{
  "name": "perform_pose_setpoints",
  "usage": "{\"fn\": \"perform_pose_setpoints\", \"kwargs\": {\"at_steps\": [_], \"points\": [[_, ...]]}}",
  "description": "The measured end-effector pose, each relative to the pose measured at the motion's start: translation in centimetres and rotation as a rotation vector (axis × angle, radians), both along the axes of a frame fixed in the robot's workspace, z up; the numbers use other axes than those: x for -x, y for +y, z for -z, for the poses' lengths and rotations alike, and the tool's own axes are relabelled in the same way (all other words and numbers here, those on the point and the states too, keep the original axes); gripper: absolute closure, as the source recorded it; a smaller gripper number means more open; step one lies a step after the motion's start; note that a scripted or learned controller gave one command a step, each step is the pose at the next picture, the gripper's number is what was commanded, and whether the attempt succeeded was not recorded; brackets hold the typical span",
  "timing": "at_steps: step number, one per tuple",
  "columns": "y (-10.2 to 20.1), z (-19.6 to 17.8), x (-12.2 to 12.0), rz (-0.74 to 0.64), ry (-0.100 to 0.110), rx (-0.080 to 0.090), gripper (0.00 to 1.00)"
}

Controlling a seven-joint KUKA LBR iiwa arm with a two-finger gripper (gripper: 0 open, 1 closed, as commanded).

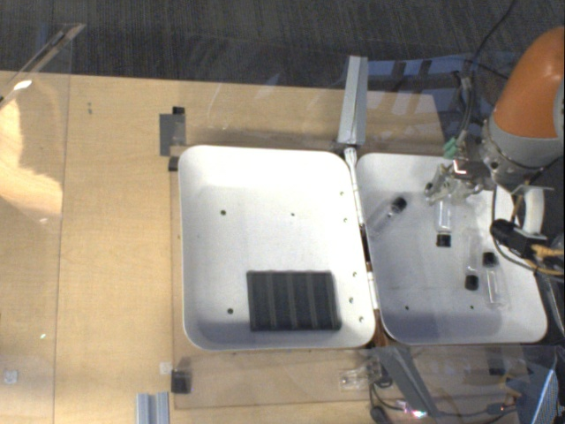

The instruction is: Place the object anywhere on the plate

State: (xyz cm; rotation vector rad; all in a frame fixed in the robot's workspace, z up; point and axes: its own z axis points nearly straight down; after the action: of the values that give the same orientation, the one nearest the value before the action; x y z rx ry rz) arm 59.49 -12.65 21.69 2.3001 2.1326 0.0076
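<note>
A dark ridged plate lies flat near the front wall of the left bin, and nothing rests on it. In the right bin, well apart from that plate, the pincer hangs with its clear fingers spread apart over the white floor and nothing between them. The grey arm with its orange band enters from the right above the wooden desk.

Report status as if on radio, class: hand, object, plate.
Hand over right bin, fingers apart, nothing between them. Dark ribbed plate in left bin, bare. Object cannot be told.
</note>
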Motion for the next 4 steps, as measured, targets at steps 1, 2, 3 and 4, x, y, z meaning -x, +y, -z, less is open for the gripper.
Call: {"fn": "perform_pose_setpoints", "kwargs": {"at_steps": [1,2,3,4], "points": [[5.0,3.2,-3.8,-0.482,0.002,0.003,1.00],[12.5,3.1,-1.8,-1.119,-0.001,0.006,1.00],[20.9,3.1,1.5,-1.623,-0.003,0.009,1.00],[27.2,6.6,2.8,-2.073,-0.004,0.011,1.00]]}}
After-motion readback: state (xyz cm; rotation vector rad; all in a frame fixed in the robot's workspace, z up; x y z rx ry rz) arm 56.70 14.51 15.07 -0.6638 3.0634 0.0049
